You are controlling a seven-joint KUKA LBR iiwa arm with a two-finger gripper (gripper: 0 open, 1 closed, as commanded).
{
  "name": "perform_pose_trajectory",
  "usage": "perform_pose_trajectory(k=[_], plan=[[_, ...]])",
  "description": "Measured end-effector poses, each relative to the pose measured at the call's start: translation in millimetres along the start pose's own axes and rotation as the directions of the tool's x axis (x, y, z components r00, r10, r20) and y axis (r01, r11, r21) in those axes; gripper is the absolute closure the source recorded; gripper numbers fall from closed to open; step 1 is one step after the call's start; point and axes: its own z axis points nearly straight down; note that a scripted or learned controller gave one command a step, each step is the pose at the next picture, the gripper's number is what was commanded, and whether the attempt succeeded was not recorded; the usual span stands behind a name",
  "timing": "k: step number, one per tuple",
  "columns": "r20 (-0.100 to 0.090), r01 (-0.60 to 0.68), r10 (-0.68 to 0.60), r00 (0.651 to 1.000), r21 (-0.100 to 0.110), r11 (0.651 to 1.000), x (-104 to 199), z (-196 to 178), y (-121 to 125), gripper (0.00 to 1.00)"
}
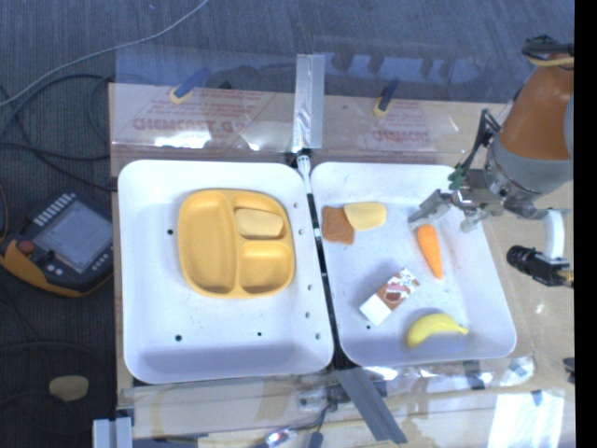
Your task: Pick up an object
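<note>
1. My gripper (446, 207) hangs over the right bin (485, 278), fingers spread apart, holding nothing.
2. The carrot (429, 250) lies just beside it at 6 o'clock.
3. The banana (435, 329) rests at the bin's 5 o'clock.
4. A yellow tray (216, 250) sits in the left bin (149, 343).

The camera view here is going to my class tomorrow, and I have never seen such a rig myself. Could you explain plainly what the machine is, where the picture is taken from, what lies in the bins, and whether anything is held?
One camera fixed above a bench looks down at a slant. The grey and orange machine at the right is a robot arm; its claw hangs over the right bin, just above a carrot, with nothing between its fingers. That bin also holds a banana, a small packet, a brown slice and a yellow piece touching it. The left bin holds a yellow tray with a yellow piece in one compartment.
</note>
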Motion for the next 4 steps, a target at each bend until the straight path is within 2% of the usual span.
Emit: perform_pose_trajectory(k=[1, 2, 3, 4], plan=[[-0.004, 0.004, -0.004, 1.0, 0.001, 1.0, 2, -8, 1, 1.0], [-0.003, 0.004, -0.004, 1.0, 0.002, 1.0, 2, -8, 1, 0.0], [0.0, -0.019, 0.019, 1.0, -0.002, 1.0, -30, 117, 8, 0.0], [-0.004, -0.017, 0.017, 1.0, 0.0, 1.0, -28, 110, 9, 1.0]])
